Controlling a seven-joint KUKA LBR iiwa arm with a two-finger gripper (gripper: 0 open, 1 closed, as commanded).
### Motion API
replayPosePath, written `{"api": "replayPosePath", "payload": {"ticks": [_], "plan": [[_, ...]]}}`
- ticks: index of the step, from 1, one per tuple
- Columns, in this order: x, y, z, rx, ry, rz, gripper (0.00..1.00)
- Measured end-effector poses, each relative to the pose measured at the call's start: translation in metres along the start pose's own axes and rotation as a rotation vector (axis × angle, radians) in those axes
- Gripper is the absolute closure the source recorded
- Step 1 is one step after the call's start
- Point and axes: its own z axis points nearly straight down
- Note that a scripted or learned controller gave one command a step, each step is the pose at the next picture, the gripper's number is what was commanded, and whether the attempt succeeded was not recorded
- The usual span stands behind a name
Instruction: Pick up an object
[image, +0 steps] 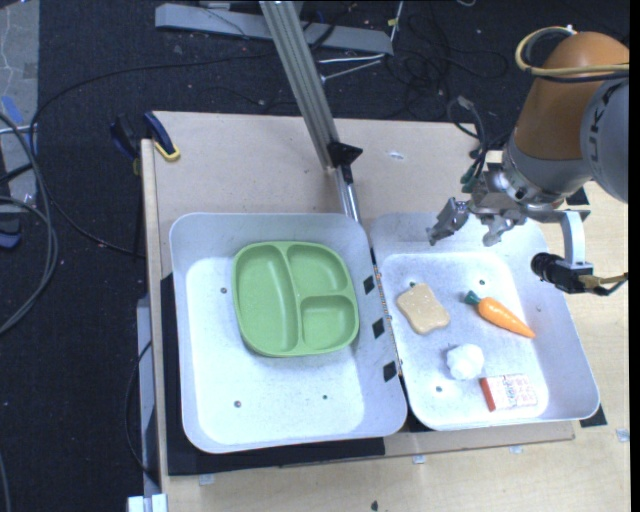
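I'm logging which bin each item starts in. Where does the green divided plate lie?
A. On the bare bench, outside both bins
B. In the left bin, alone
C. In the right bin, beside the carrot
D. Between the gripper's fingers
B: the green divided plate lies flat in the left bin, while the carrot lies in the right bin.

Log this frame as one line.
gripper: open, above right bin far edge | holding: nothing | right bin: carrot, bread slice
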Motion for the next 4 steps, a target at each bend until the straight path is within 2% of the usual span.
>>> {"api": "replayPosePath", "payload": {"ticks": [2, 3, 4], "plan": [[-0.005, -0.009, 0.127, 0.006, 0.000, 0.003, 0.00], [-0.004, -0.009, 0.134, 0.001, -0.001, 0.002, 0.00], [-0.004, -0.008, 0.123, -0.002, -0.001, 0.002, 1.00]]}}
